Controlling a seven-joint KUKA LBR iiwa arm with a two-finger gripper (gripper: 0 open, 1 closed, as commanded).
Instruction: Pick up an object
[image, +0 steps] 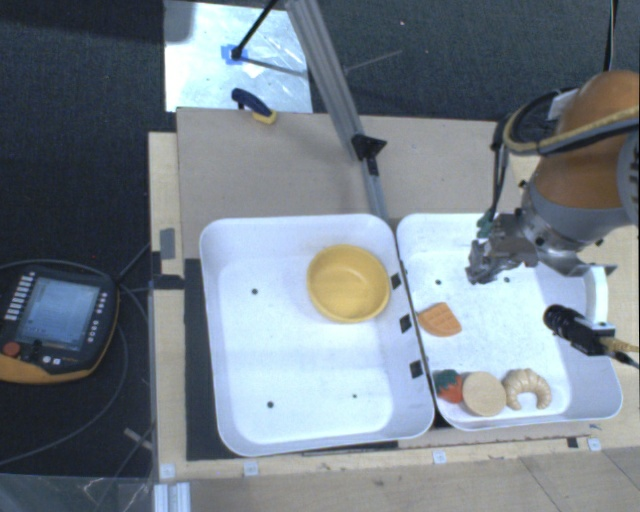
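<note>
The worktop carries two white bins side by side. The left bin holds a yellow bowl near its upper right corner. The right bin holds the small things: an orange piece near its left wall, and along the near edge a row of three, a red and green bit, a tan disc and a croissant, each close to or touching its neighbour. On the floor to the left lies a teach pendant (no part in the work).

The arm leans in from the right, and its end effector hangs over the upper part of the right bin, pointing down and well apart from every object. From this angle it is a dark cluster, and whether it is spread or pressed together I cannot tell; nothing visible sits in it.

The step in hand looks like the approach: no object has been picked yet. The orange piece is the nearest candidate, lying below and a little left of the end effector, with bare bin floor around it. The next move would call for shifting over it and coming down squarely; the piece looks flat, so a shallow grip could slip off it.
</note>
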